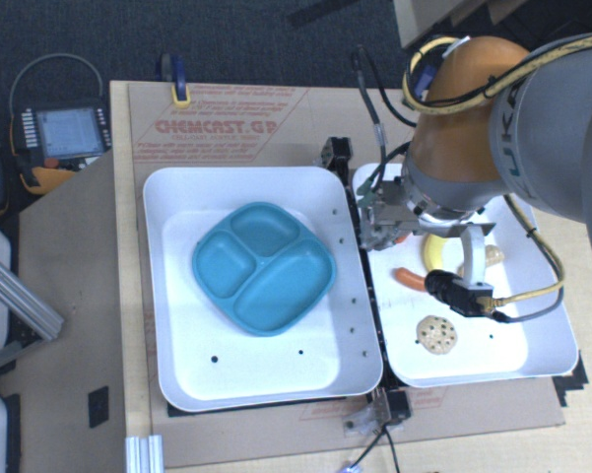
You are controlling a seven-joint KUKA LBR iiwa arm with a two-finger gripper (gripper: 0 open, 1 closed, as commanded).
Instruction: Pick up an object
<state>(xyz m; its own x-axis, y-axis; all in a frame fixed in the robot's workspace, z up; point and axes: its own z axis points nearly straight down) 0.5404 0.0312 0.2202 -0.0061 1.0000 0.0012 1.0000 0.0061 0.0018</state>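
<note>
The right bin [493, 363] holds several small objects. An orange carrot-like piece [409, 279] lies near the bin's left wall. Just right of it is a yellow object [434, 253], partly hidden under the arm. A round speckled cookie [436, 334] lies toward the front, and a beige piece [493, 256] peeks out at the right of the arm. My gripper [382, 221] hangs over the back left part of this bin, just above and left of the orange piece. The wrist hides what is under it.
The left bin [177, 363] carries a blue divided plate [264, 266] in its middle. A black connector with a yellow cable [463, 296] hangs from the arm over the right bin. The divider between the bins [364, 284] runs close to the gripper's left.
</note>
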